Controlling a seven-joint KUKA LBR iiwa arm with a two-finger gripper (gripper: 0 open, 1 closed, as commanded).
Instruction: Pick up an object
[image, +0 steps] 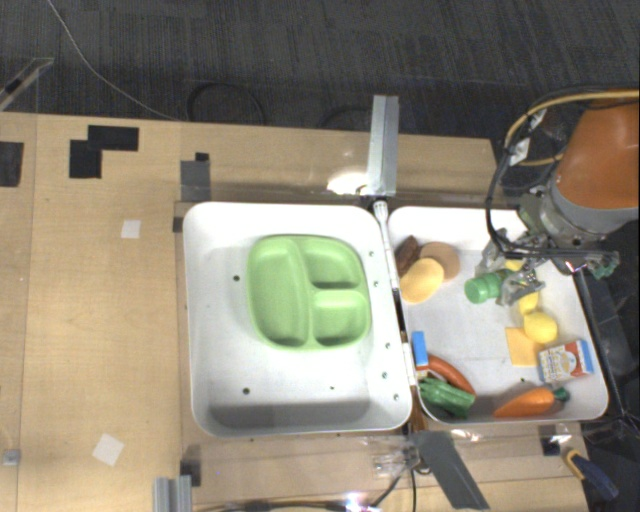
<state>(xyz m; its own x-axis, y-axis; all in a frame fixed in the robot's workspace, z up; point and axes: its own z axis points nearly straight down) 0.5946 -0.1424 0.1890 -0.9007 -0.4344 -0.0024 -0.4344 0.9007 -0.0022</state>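
My gripper (512, 275) hangs over the upper right part of the right bin (470, 345). A small green object (482, 289) lies just left of it, touching or partly under it. A yellow piece (527, 300) shows right below the gripper, and a yellow lemon (540, 327) lies a little lower. I see nothing clearly held. The arm with its orange band (600, 155) comes in from the upper right.
The right bin also holds a yellow potato (421, 281), a tan round thing (443, 259), a brown piece (407, 250), an orange slice (520, 347), a small carton (565, 361), a carrot (527, 402), a green vegetable (446, 396) and a blue item (420, 349). A green divided plate (307, 289) lies in the left bin (220, 400).
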